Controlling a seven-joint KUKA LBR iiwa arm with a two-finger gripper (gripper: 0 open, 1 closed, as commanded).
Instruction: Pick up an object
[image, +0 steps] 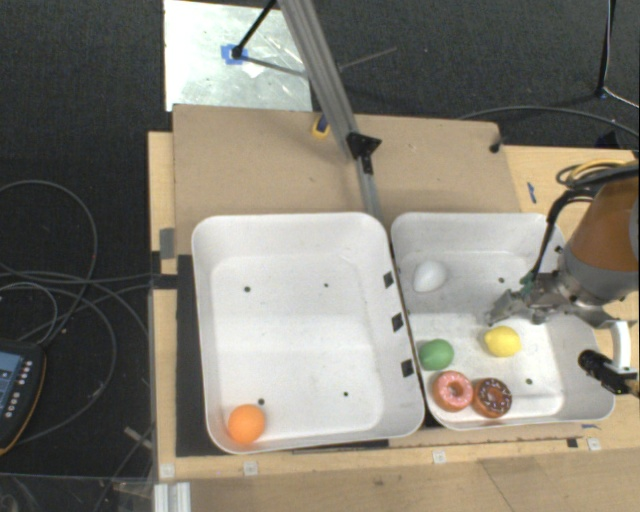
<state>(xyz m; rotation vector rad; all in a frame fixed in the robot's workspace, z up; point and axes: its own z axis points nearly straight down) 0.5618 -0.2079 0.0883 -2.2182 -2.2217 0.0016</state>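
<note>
— Where is the two-finger gripper (507, 311)?

— In the right white bin (480, 236), fingers spread, gripping nothing, just above the round yellow lemon-like object (503, 342).

— What else lies there?

— A green ball (436, 353), pink-iced doughnut (453, 390) and brown doughnut (492, 397) near the front edge; a white egg-shaped object (429, 276) further back. An orange ball (246, 423) sits in the left white bin's (290, 232) front-left corner.

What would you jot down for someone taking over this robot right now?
Gripper: low in the right bin, just above the yellow ball; nothing seen between its fingers.
Right bin also has a white ball, green ball, pink donut and chocolate donut.
Left bin: orange ball in the near corner.
Done: nothing lifted yet.
Left: grasp and raise an object.
</note>
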